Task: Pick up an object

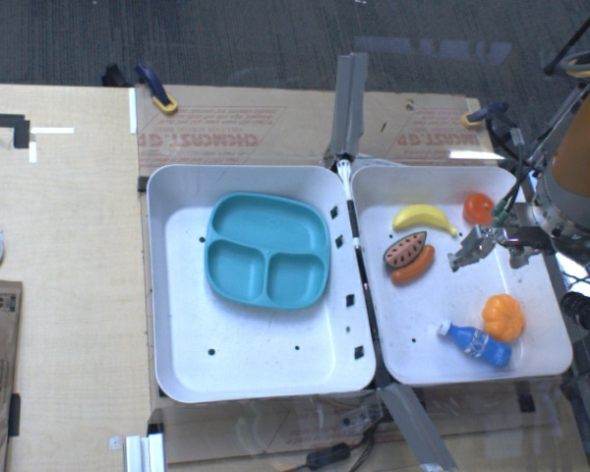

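Observation:
The right bin (541, 362) holds several toy items: a yellow banana (423, 218), a red tomato (478, 207), a watermelon slice (405, 250) resting on an orange sausage (414, 265), an orange pumpkin (503, 317) and a blue bottle (480, 345) lying on its side. My gripper (493, 253) hangs over the middle of this bin, right of the sausage and above the pumpkin in the image. Its fingers (469, 251) stand open with nothing between them.
A teal divided plate (268, 251) lies in the left bin (177, 342). The grey arm with its orange band (576, 160) comes in over the right bin's right rim. A metal divider post (350, 106) stands at the back between the bins.

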`<action>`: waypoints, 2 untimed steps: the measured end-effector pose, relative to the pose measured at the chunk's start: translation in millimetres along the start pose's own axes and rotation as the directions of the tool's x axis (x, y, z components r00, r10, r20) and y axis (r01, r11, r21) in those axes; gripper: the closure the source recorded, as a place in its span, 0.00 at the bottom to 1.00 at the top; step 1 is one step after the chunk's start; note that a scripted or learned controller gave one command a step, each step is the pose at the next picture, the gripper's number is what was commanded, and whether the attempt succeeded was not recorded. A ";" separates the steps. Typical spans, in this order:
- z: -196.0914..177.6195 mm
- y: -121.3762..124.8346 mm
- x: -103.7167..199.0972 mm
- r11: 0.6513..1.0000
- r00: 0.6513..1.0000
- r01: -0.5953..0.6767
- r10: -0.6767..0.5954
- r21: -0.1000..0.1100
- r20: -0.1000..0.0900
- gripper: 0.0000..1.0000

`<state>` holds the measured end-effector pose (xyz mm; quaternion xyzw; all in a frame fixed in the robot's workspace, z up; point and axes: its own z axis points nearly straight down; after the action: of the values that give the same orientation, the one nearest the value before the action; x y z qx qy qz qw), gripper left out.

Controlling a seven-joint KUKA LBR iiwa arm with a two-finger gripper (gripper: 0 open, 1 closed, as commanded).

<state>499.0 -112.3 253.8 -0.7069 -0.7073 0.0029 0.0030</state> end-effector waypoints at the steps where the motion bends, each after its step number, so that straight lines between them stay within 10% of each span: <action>1: 110.5 19.0 19.1 1.000 1.000 -0.003 0.003 0.001 -0.001 0.00; 2: 165.3 55.2 18.8 1.000 1.000 -0.003 0.003 -0.002 -0.001 0.00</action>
<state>552.8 -93.4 88.0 -0.7081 -0.7061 0.0018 0.0024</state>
